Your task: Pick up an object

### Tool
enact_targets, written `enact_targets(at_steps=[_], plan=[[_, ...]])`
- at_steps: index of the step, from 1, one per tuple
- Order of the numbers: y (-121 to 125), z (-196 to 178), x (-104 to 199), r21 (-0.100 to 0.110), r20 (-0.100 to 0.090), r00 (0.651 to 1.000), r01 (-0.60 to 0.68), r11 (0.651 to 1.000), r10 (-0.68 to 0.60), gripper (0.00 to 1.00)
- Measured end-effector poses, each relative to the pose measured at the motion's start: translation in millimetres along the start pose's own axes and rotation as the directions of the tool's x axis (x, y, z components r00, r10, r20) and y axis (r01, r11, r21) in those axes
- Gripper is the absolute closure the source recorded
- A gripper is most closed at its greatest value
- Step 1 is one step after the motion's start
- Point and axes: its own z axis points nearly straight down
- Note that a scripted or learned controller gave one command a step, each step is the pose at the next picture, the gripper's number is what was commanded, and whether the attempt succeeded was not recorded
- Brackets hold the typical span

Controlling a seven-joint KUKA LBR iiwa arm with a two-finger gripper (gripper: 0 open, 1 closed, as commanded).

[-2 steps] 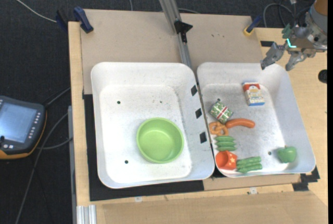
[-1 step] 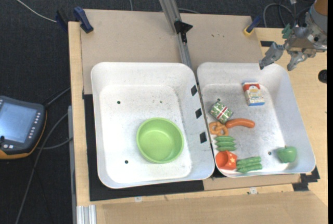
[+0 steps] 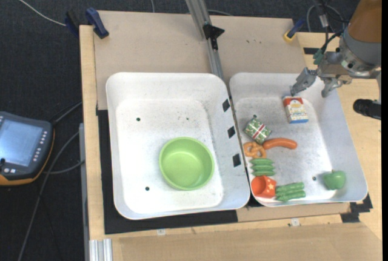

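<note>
My gripper (image 3: 314,86) hangs over the far edge of the right bin (image 3: 339,132), fingers spread open with nothing between them. Just below its left finger lies a small white and red carton (image 3: 296,110). Further toward the front of that bin sit a green-and-red striped wrapped item (image 3: 257,130), an orange carrot-like piece (image 3: 279,144), an orange pretzel shape (image 3: 254,149), a green ridged piece (image 3: 262,166), a red pepper piece (image 3: 263,186), a green bean pod (image 3: 290,191) and a green pepper (image 3: 334,180).
The left bin (image 3: 127,102) holds a light green bowl (image 3: 186,163). A metal pole (image 3: 197,5) slants across the bench behind the bins. Blue clamps (image 3: 97,22) grip the bench corners. A handheld pendant (image 3: 21,148) lies off the bench at left.
</note>
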Motion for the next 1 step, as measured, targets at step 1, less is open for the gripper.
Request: enact_targets(at_steps=[1], plan=[[-4.9, 63.4, -3.9, 0.001, 0.000, 1.000, -0.001, 1.000, 0.001, 0.00]])
